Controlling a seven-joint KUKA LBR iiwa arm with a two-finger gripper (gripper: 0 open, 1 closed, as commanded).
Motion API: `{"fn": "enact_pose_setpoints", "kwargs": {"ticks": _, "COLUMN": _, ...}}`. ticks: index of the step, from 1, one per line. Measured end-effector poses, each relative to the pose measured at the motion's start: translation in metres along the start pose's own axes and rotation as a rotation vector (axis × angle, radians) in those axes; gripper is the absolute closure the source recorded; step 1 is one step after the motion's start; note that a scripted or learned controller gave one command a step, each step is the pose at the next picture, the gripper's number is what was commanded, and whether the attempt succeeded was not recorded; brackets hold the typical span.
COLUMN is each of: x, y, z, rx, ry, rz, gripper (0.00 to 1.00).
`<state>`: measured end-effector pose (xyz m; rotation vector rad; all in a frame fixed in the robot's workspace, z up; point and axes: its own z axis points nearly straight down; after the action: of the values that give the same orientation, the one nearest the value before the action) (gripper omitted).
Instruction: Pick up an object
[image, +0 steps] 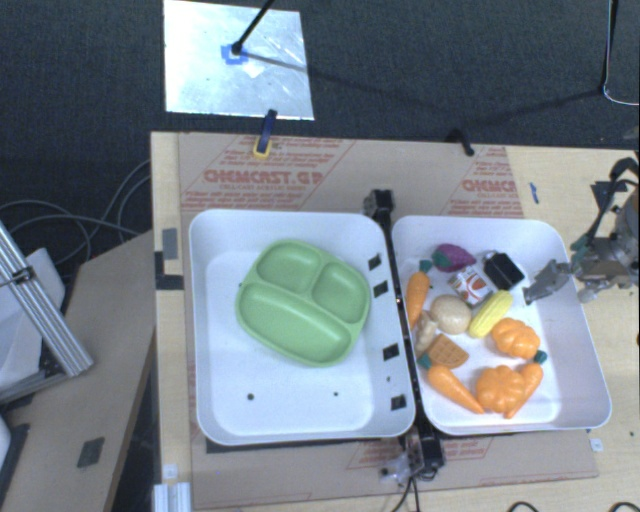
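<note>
Bench with two white bins (214, 400), green divided plate (303, 301) left, toy food (478, 330) right, hand (565, 280) at right rim, spread.

A green divided plate (303, 301) lies in the left bin (215, 400); toy foods crowd the right bin (580, 390), the gripper (572, 275) above its right rim.
</note>
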<state>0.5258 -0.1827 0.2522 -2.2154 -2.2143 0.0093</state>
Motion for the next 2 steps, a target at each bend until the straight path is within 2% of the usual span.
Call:
{"fn": "enact_pose_setpoints", "kwargs": {"ticks": 1, "x": 0.001, "y": 0.002, "z": -0.007, "rx": -0.012, "ry": -0.003, "rz": -0.004, "gripper": 0.00}}
{"fn": "enact_pose_setpoints", "kwargs": {"ticks": 2, "x": 0.002, "y": -0.006, "z": 0.040, "rx": -0.010, "ry": -0.002, "rz": -0.002, "gripper": 0.00}}
